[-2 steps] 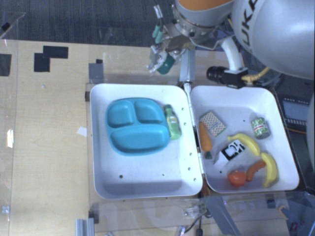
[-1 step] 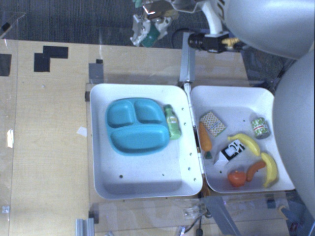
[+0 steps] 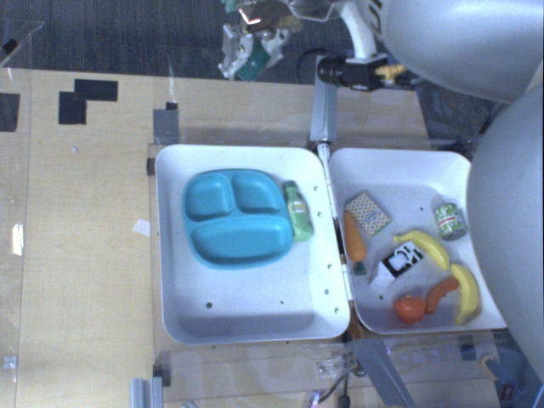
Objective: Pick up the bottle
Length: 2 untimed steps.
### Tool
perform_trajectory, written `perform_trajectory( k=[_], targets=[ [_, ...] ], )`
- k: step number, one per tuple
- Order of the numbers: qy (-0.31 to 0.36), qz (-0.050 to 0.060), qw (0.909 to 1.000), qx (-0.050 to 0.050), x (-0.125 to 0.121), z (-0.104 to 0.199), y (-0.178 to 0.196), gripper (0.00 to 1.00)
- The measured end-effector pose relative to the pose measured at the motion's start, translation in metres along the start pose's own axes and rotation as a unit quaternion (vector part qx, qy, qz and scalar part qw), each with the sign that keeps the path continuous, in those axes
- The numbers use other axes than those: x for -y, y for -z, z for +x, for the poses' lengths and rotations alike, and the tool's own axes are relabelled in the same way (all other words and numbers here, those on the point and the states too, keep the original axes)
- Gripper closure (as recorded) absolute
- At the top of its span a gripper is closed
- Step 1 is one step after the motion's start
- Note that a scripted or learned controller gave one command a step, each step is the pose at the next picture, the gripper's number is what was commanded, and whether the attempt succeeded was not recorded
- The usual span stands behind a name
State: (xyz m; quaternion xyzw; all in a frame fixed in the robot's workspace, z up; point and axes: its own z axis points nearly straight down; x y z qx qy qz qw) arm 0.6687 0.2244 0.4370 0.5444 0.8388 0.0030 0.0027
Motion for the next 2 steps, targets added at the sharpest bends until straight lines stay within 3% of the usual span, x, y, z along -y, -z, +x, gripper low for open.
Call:
perform_trajectory(
  k=[2],
  targets=[
    [-0.027,0.000,0.9996,0.000,-0.0012,0.0036,-0.0001,1.00]
  ],
)
